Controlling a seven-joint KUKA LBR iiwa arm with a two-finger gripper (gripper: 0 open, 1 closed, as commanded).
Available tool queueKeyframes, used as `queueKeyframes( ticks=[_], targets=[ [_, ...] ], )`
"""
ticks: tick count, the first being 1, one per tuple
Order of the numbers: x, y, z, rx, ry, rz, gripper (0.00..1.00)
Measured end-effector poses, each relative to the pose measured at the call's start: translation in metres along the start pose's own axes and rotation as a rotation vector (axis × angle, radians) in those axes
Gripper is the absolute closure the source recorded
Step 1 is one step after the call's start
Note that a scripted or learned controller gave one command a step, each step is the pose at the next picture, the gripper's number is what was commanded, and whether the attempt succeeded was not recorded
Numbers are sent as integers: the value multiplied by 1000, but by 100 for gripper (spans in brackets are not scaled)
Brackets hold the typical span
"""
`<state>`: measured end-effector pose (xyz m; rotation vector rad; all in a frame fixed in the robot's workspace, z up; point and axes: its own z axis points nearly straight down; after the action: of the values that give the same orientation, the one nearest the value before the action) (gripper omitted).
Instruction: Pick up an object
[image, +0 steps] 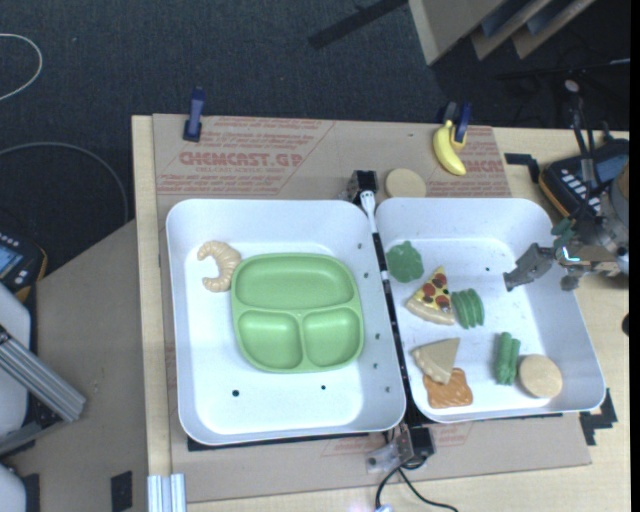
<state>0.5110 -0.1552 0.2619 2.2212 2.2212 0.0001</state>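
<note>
The right bin (500, 225) holds several toy foods: a green broccoli piece (405, 262), a pizza slice (430, 297), a ridged green piece (467, 307), a tan wedge (437, 356) on an orange slab (450, 391), a green pod (506, 357) and a round beige biscuit (541, 377). My gripper (522, 271) hangs over the right side of this bin, pointing down and left. It is apart from every item, with bare white floor under it. The pizza slice and ridged green piece lie to its left.
The left bin (190, 330) holds a green divided plate (297, 310) and a croissant (218, 265) at its upper left. Behind the bins, on the cardboard, lie a banana (449, 150) and a tan disc (405, 183). A blue clamp (194, 115) grips the back edge.
</note>
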Motion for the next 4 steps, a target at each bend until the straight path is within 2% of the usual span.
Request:
queueKeyframes(
  ticks=[1,2,3,4],
  targets=[
    [8,-34,151,8,4,2,0],
    [7,-32,135,-2,-1,2,100],
    [-31,-32,179,3,1,2,100],
    [60,-31,176,-3,-5,-4,100]
  ],
)
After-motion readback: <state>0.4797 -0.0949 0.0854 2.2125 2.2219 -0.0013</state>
